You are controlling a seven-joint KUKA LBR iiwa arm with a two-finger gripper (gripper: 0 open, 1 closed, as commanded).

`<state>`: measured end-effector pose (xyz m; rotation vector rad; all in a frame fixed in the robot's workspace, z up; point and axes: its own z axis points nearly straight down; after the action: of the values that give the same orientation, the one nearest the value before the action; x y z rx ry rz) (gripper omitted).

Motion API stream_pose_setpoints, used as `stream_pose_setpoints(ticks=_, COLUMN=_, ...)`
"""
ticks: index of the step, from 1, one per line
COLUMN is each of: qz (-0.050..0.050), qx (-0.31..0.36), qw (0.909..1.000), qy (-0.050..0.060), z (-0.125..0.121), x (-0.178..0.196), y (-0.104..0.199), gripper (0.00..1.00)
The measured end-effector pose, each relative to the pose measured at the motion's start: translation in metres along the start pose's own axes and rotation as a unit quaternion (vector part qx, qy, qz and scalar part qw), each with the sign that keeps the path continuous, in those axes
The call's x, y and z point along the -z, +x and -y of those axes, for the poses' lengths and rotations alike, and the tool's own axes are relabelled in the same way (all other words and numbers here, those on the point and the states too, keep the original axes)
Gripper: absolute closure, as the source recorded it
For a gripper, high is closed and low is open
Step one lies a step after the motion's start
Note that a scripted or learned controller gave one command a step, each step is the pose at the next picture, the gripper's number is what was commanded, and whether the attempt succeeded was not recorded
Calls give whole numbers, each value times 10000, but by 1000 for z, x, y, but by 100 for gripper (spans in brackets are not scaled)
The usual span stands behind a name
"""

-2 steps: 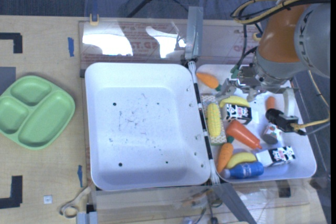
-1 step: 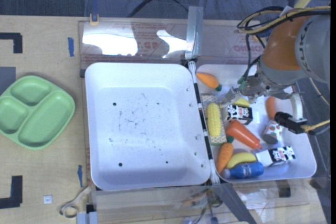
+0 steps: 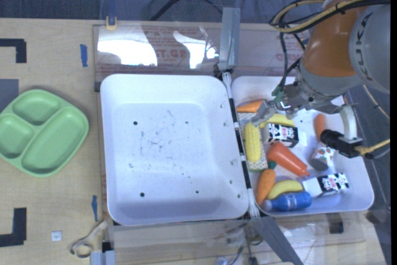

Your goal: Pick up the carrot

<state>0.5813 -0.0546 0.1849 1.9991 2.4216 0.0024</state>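
Blue bottle (image 3: 290, 201) lies beside carrot (image 3: 265, 185); claw (image 3: 271, 110) hovers, grip state unclear.

The arm comes in from the right, its grey body high at the far right edge and the orange band broad and bright just above the wrist. From there the wrist angles down and leftward. The pincer (image 3: 271, 110) sits low at the end of it, pointing toward the left, its metal fingers (image 3: 263, 113) slanted down and to the left. Whether those fingers are parted or closed cannot be made out from above.
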Motion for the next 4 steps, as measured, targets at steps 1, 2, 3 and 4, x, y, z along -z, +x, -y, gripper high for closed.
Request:
stream_pose_setpoints(ticks=1, qz=-1, qx=-1, qw=10000, qy=2, z=0, x=0, y=0, gripper=0)
stream_pose_setpoints(ticks=2, qz=5, qx=-927, qw=9957, qy=0, z=-21, x=0, y=-4, gripper=0)
stream_pose_setpoints(ticks=3, qz=19, qx=-1707, qw=9853, qy=-11, z=-45, x=-90, y=-54, gripper=0)
stream_pose_setpoints(ticks=4, qz=9, qx=-1061, qw=9944, qy=-2, z=-36, x=-11, y=-112, gripper=0)
